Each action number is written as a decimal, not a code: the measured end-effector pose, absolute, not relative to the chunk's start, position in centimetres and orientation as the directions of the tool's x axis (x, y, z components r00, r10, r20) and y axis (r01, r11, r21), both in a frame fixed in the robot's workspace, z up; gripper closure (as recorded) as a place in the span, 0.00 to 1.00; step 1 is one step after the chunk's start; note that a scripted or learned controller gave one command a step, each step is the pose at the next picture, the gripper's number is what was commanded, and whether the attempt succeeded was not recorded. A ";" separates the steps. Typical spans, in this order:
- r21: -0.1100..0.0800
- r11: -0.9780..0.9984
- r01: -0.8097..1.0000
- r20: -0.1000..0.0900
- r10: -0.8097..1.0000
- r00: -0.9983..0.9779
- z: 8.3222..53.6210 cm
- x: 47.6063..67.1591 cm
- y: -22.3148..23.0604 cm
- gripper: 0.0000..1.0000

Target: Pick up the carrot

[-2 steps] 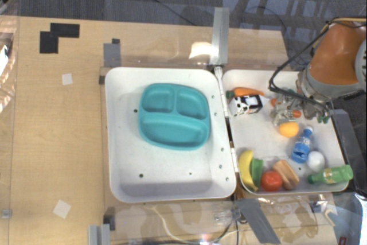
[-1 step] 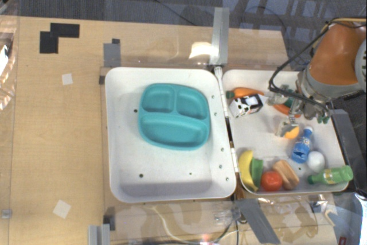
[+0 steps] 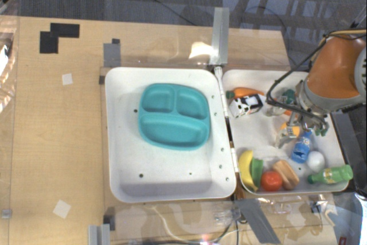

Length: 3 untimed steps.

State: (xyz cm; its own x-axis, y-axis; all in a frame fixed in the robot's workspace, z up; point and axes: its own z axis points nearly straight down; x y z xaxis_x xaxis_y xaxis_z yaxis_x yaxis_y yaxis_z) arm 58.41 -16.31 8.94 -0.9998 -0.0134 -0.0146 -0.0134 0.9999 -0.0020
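The carrot (image 3: 248, 91) is orange with a green end and lies at the back left of the right bin (image 3: 259, 135), near the divider. A black-and-white cow toy (image 3: 246, 105) lies just in front of it, touching or nearly touching. My gripper (image 3: 291, 133) hangs low over the middle of the right bin, to the right of the carrot and nearer the front, well apart from it. A small orange-yellow piece shows at the gripper's tip; I cannot make out what it is. The arm's orange band (image 3: 338, 69) covers the bin's back right.
A blue bottle (image 3: 301, 150), white ball (image 3: 315, 160) and green bottle (image 3: 331, 175) lie just beside the gripper. Along the front sit a banana (image 3: 246, 166), tomato (image 3: 272, 181) and hot dog (image 3: 287, 174). The left bin (image 3: 123, 140) holds a teal divided plate (image 3: 174, 115).
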 end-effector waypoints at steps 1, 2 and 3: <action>-0.004 1.000 -0.019 -0.024 -0.019 -1.000 10.4 58.8 -16.2 1.00; -0.003 1.000 -0.019 -0.023 -0.019 -1.000 10.3 58.7 -16.2 0.00; 0.001 0.969 0.246 -0.013 0.246 -0.969 8.9 60.3 -17.2 0.00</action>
State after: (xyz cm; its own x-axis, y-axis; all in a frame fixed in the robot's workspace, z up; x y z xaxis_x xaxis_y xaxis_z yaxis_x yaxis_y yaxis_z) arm 60.27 -17.18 8.88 -0.9692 0.2460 -0.0126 0.2460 0.9693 0.0012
